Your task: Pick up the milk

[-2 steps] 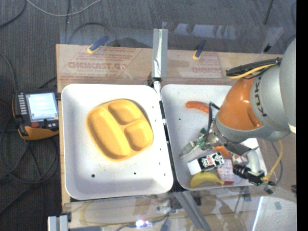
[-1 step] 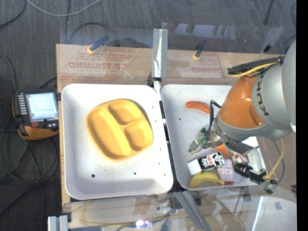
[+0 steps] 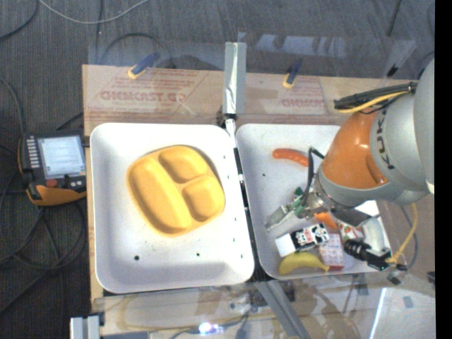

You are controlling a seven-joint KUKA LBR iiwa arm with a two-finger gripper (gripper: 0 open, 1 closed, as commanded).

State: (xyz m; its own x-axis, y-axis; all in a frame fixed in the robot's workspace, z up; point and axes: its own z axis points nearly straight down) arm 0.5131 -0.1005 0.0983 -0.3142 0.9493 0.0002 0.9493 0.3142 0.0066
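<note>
The big grey and orange arm (image 3: 374,154) is reaching in from the right and hanging low over the right bin (image 3: 263,210). Its claw (image 3: 302,205) is sitting down among the toys there, but the arm is covering most of it, so I cannot tell how the claw is set or whether it is pinching anything. The milk (image 3: 305,239) looks like the small white carton with black spots, and it is lying flat on the bin floor near the front, just below the claw. A yellow banana (image 3: 302,263) is lying right beside it, touching or almost touching its front edge. An orange carrot (image 3: 291,156) is lying near the back of the same bin, well apart from the milk. The left bin (image 3: 113,260) is holding a yellow tray (image 3: 176,187) with three sections. So the job is looking like it is just starting. The arm is getting close to the milk, but the milk is resting in the bin and nothing is lifting it yet. The grabbing and the lifting are the parts that are left.
</note>
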